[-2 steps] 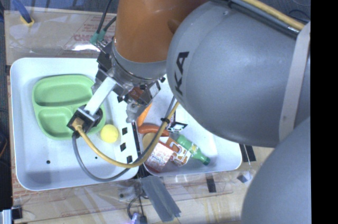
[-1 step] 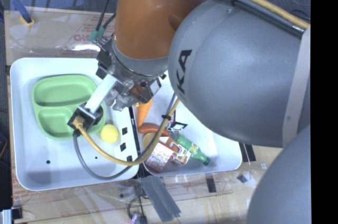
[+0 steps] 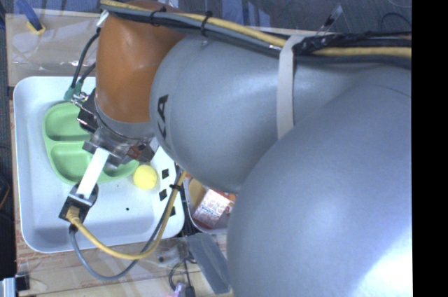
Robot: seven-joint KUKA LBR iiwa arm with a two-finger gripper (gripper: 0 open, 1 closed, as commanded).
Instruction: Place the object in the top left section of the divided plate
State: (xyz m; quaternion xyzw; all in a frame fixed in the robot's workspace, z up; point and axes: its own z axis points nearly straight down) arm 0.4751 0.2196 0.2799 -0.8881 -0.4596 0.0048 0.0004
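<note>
Yellow ball (image 3: 145, 178) sits on the floor of the left bin (image 3: 28, 148), just right of the green divided plate (image 3: 59, 131), so nothing's placed yet. The gripper (image 3: 94, 148) hangs over the plate's right edge; whether it's open or closed, can't tell. Arm (image 3: 280, 148) hides the right bin.

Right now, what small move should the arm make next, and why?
Probably shift toward the yellow ball and line up over it: it lies on the bin floor beside the green divided plate, not in any section yet.
</note>
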